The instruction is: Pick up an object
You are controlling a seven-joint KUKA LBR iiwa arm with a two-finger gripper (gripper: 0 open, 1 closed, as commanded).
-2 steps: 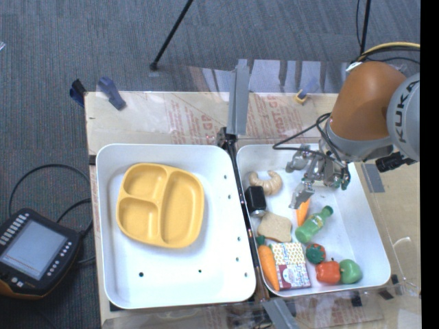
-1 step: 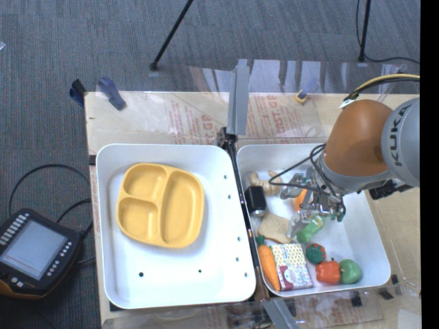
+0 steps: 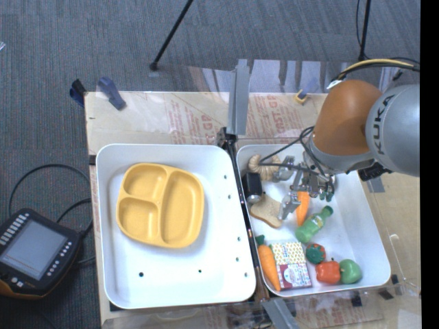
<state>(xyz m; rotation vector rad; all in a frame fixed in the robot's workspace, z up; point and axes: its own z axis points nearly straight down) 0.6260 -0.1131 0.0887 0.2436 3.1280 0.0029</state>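
Gripper fingers [image 3: 296,203] hang low in the right-hand shallow white bin [image 3: 363,218], and between them we see a short orange carrot-shaped toy [image 3: 302,210], pinched near its upper end and hanging point-down. We judge the grasp to be high on the piece so that the fingers clear the clutter below.

That clutter is tight. A tan slice of toy bread [image 3: 267,213] lies just beside the carrot on the left, and a small green plastic bottle with an orange label [image 3: 313,225] touches or nearly touches it on the right. Lower in the bin sit a second, longer orange carrot [image 3: 269,266], a printed red-and-white carton [image 3: 292,265], a red-and-green strawberry toy [image 3: 315,253], a red toy pepper [image 3: 328,271] and a green one [image 3: 350,271].

We see the grey KUKA arm with its orange band [image 3: 348,118] reach in from the right, over that bin's far side. In the left white bin [image 3: 110,163], a yellow three-compartment plastic plate [image 3: 161,204] lies alone, well apart from the action.

We cannot tell whether the carrot has left the bin floor; a straight lift looks the safest way past the bottle.
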